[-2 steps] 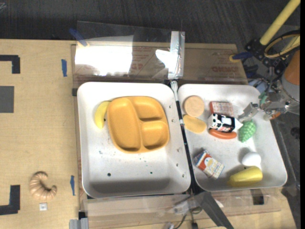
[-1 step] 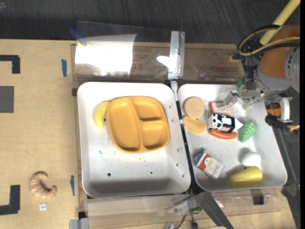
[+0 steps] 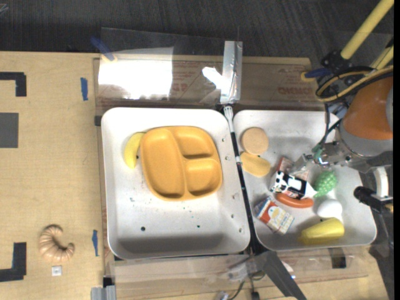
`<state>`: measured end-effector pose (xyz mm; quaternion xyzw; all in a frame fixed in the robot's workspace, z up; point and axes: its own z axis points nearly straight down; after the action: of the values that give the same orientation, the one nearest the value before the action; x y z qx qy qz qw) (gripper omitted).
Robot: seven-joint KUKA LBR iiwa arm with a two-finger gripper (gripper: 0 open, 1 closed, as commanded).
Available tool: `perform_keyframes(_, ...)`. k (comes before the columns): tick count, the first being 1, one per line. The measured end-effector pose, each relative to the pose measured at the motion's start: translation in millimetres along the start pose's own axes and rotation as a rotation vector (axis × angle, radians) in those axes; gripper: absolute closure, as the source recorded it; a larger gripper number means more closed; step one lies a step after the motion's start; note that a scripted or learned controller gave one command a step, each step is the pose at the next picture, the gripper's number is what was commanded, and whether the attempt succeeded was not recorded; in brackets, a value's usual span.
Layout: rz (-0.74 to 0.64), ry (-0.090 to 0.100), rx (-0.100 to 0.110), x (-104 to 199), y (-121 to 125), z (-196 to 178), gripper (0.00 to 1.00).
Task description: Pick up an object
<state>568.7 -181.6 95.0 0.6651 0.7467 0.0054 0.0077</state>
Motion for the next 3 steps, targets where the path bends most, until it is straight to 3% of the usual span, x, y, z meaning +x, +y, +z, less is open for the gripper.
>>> perform_keyframes(1,-0.038,-0.002,-0.002,50,-33,0,0.00)
perform_keyframes(2,-0.038,-0.002,-0.002,50,-33,1,0.00)
perform_keyframes(3,0.092,-0.003,-0.008,34,-77,-1,0.00)
